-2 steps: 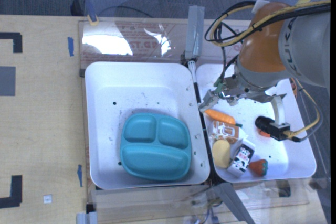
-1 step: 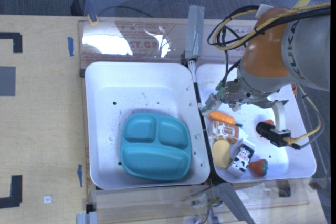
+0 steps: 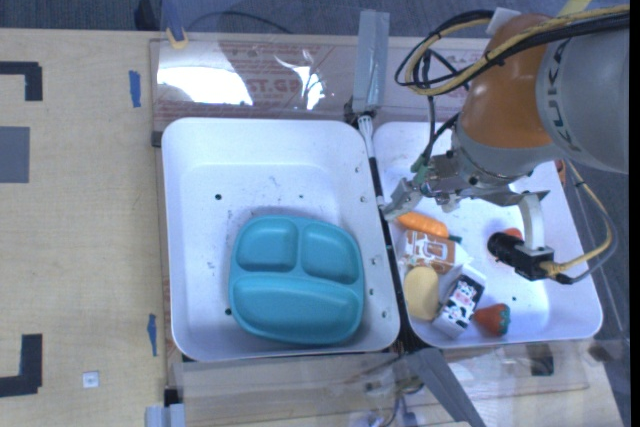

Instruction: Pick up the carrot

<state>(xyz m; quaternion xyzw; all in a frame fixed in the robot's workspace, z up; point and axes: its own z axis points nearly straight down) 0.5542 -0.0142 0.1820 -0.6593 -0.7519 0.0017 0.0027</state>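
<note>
- Overhead, the arm (image 3: pixel 520 95) reaches into the right bin (image 3: pixel 580 315), its gripper (image 3: pixel 425 187) low near that bin's left wall.
- Whether the gripper is open or closed, I cannot tell.
- Just below it lies the carrot (image 3: pixel 423 224), atop an orange-and-white packet (image 3: pixel 425 249).
- Over in the left bin (image 3: pixel 200 165) sits a teal divided tray (image 3: pixel 297 280).

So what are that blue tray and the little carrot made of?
The blue tray looks like moulded plastic with a smooth, matte finish, judging by its rounded compartments. The carrot seems a plastic toy, going by its even orange and slight sheen, though it is too small to be sure.
</note>
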